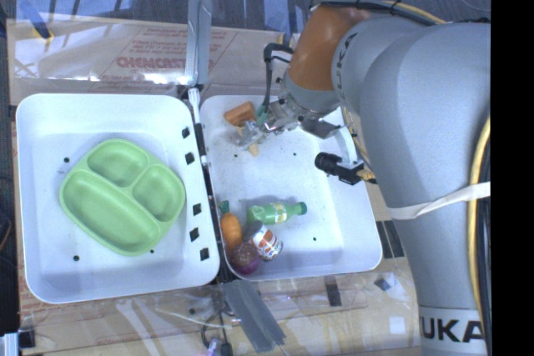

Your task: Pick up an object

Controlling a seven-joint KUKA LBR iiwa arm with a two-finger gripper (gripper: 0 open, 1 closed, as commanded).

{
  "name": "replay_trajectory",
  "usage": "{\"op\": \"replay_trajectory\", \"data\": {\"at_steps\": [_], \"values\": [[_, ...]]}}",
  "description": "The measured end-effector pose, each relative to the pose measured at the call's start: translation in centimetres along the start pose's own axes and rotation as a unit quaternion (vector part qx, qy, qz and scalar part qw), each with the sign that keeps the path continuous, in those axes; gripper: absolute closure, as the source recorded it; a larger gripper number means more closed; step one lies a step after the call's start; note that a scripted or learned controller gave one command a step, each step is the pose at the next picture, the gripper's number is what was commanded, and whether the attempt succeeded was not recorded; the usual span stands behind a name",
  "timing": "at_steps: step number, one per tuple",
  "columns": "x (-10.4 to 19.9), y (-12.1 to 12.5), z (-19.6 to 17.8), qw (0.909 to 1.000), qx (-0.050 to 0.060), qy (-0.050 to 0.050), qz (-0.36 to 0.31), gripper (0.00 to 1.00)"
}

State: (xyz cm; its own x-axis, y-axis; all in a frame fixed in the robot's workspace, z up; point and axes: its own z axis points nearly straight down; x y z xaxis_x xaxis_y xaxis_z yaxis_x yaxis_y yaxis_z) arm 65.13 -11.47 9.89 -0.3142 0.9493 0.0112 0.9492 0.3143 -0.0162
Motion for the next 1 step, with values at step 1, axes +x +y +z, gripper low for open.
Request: {"op": "replay_trajectory", "data": {"at_steps": [1], "values": [[0.19, -0.52, -7.73, 0.9960, -0.008, -0.005, 0.089, 1.00]]}}
